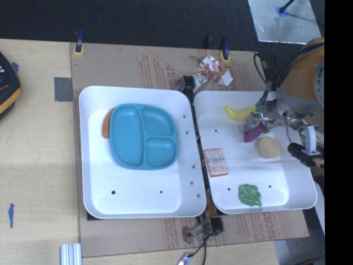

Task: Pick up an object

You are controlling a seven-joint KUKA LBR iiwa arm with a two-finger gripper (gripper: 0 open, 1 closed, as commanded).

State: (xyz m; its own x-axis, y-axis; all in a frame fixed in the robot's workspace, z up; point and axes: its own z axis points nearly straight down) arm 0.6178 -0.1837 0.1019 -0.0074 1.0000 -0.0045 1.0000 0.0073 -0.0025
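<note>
In the camera view, the gripper (261,116) hangs low in the right bin (287,195), directly over a small purple object (253,132) with a lumpy, dark surface. Whether its fingers are spread or pinching cannot be told. A yellow banana (237,112) lies just left, a beige round piece (269,147) just right, and a green leaf (250,195) nearer.

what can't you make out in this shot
- Pincer: in the camera view, over the purple item; whether it is open or shut is too small and cluttered to tell.
- Purple item: partly covered by the pincer; its kind is unclear.
- Orange thing: mostly hidden under the blue tray.
- Card: print too small to read.
- Arm: cut off at the right.
</note>
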